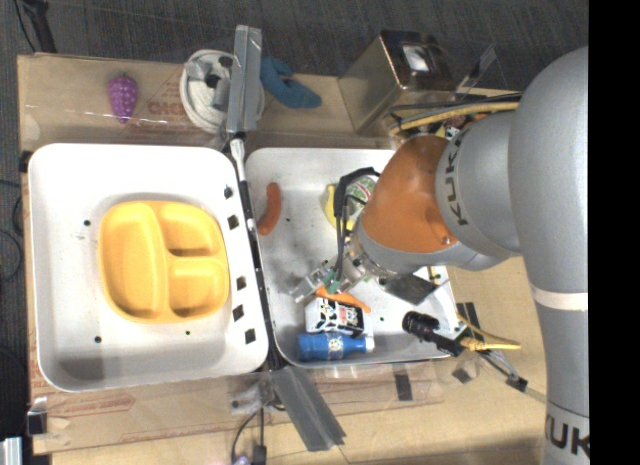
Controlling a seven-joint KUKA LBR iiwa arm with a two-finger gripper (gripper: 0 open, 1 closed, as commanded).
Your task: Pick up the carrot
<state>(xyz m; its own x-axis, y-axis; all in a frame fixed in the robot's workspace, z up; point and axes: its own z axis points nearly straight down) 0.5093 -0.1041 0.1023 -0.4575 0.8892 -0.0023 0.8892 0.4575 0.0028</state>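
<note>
Over the right bin (300,243), reaching in from the view's right: grey arm (520,173) with orange band, bent low, covering much of that bin's right half.

Two white bins side by side on the table (70,103). Left bin (60,168) holds a yellow compartment tray (165,258), lying flat near its centre.

Right bin, near edge: blue bottle (335,346) on its side along the front wall. Just behind it, touching, a black-and-white patterned carton (335,317). Far-left part of the bin: an orange-red sausage (270,209), well apart from the rest.

Pincer (325,281) low in the middle of the right bin, tip pointing toward the carton. Spread or pressed together: cannot tell, too small and cluttered.

Carrot (350,301): small, orange, lying slantwise against the carton's far edge, just beside the pincer on the side nearer the front wall and slightly to the view's right. Contact between carrot and pincer cannot be judged; carrot not seen gripped.

On the table beyond the left bin: a purple grape bunch (122,95).
</note>
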